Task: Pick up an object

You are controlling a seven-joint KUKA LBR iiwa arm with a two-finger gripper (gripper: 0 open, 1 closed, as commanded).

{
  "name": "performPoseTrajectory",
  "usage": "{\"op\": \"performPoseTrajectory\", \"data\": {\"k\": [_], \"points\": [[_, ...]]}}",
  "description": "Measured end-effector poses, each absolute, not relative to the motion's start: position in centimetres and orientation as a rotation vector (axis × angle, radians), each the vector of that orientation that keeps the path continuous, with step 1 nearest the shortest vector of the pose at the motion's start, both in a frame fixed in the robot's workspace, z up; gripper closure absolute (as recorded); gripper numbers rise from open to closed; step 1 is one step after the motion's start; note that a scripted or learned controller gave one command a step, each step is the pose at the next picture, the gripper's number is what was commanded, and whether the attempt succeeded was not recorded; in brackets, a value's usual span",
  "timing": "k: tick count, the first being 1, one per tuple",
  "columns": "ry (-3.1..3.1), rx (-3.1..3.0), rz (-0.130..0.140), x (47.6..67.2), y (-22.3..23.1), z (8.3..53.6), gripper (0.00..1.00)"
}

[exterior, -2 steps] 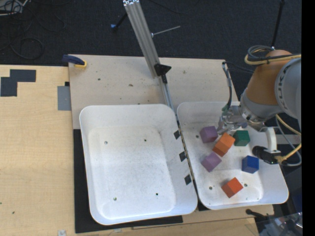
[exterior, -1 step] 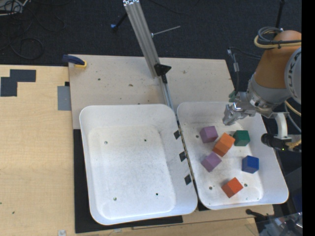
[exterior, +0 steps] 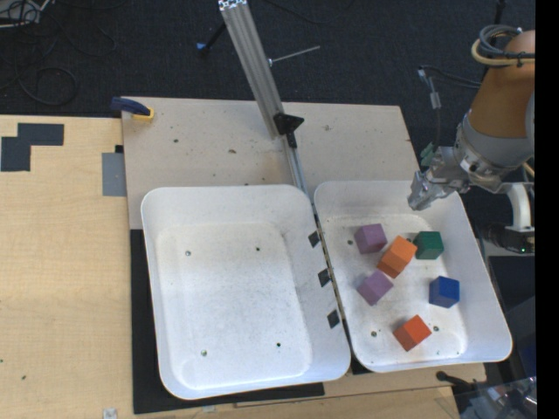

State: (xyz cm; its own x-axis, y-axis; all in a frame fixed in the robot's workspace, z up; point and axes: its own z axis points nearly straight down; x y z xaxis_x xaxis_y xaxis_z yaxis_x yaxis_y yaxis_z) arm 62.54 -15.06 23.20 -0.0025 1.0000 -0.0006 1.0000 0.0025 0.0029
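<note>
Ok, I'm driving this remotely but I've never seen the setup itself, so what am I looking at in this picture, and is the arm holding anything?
This is one fixed camera above a bench, looking down at a slant. The grey robot arm with an orange band reaches in from the picture's right; its two-finger gripper hangs over the far edge of the right shallow white bin. That bin holds six small blocks: two purple cubes, an orange cube, a green cube, a blue cube and a red-orange cube. The left shallow white bin sits beside it. All six blocks lie on the bin floor, so nothing shows between the fingers. From this angle I cannot tell whether the gripper is open or shut.
</note>
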Motion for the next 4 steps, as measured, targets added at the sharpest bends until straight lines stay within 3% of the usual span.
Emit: {"op": "performPoseTrajectory", "data": {"k": [1, 3, 4], "points": [[2.222, 2.215, 0.004, 62.6, -15.2, 28.5, 1.00], [2.229, 2.221, -0.003, 62.7, -5.1, 26.6, 1.00], [2.229, 2.220, -0.003, 63.8, 0.0, 25.3, 1.00]]}}
